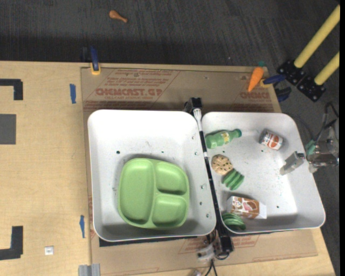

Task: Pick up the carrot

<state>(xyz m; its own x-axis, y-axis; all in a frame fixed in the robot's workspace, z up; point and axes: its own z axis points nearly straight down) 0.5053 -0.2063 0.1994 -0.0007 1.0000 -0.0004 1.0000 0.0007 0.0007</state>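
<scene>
The gripper [294, 161] hangs over the right bin's [307, 213] right edge; whether its fingers are apart or closed cannot be told. The carrot [255, 78], a small, smooth orange taper with a green top, lies outside the bins on the cardboard [215, 86] beyond the right bin's far rim, up and left of the gripper, long axis nearly upright in view.

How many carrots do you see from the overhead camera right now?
2. One carrot lies on the bench just beyond the right bin, near its far edge. A second carrot lies on the dark floor past the bench, at far left. Others could be hidden.
</scene>
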